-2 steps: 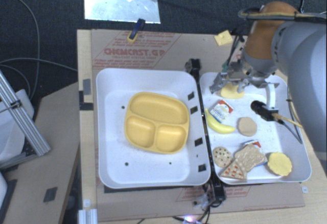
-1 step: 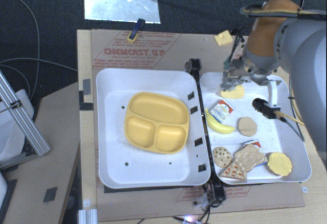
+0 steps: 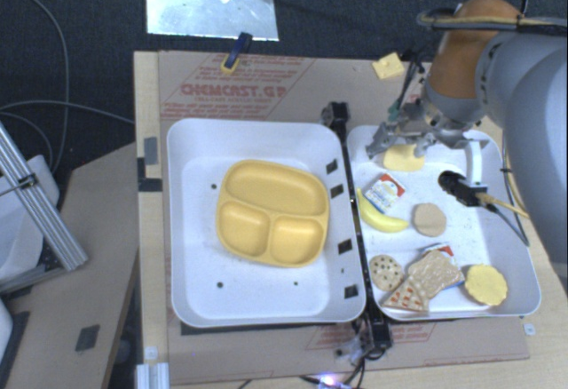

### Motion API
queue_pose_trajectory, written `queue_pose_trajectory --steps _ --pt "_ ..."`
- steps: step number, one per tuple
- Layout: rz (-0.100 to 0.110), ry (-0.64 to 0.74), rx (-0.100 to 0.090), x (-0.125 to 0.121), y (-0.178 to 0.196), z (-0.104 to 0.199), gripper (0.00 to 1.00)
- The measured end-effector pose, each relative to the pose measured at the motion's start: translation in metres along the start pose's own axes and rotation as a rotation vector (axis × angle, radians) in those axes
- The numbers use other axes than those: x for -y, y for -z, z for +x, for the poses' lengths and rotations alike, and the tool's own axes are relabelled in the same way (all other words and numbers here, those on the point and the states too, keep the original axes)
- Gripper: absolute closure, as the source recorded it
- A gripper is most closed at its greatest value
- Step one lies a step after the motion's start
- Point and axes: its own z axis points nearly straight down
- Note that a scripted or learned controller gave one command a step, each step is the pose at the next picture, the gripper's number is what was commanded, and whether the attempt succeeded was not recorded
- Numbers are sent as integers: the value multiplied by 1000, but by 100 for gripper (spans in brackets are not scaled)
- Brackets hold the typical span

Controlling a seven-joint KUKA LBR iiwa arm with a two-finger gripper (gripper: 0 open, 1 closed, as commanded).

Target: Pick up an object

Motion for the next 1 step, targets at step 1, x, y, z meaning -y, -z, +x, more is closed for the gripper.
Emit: queue_pose_trajectory --steps 1 --pt "12 -19 -2 0 -47 -52 0"
